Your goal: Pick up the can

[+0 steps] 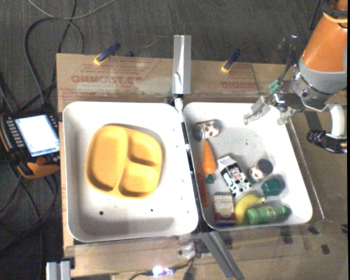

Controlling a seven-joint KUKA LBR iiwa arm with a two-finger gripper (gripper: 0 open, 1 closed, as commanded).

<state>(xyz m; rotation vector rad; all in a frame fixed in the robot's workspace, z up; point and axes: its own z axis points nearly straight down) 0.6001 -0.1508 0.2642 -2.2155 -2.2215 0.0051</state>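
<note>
Two small cans lie in the right bin point(300, 174). One can point(261, 169) has a dark lid and a white and red body and sits near the middle right, beside a green object point(273, 186). The other can point(207, 129) lies on its side at the bin's upper left. My gripper point(268, 112) hangs over the bin's upper right part, above and apart from both cans. It is open, with nothing between its fingers point(252, 112).
The right bin also holds a carrot point(208, 159), a patterned card box point(235, 177), a banana point(248, 203), a green bottle point(269, 213) and a small carton point(223, 207). A yellow divided tray point(126, 159) lies in the left bin point(76, 214).
</note>
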